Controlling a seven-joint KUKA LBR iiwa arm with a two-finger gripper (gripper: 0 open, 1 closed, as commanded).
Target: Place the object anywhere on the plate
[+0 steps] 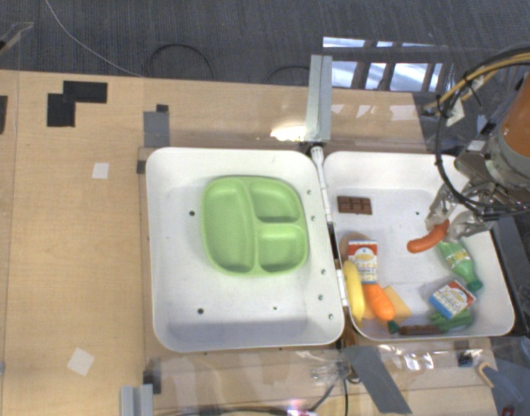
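The green divided plate (251,225) lies in the middle of the left bin (173,319). A red-orange sausage (425,238) is over the right bin (395,176), near its right side. My gripper (448,221) reaches in from the right, and its fingers (437,207) close around the sausage's right end. The rest of the sausage sticks out to the left and slightly down. The plate sits well to the left of the gripper, across the wall between the bins.
The right bin also holds a chocolate bar (354,204), a small carton (363,259), a banana (355,290), a carrot (381,302), a green bottle (459,263) and a blue-and-white carton (451,301). Cables (473,81) hang above the arm.
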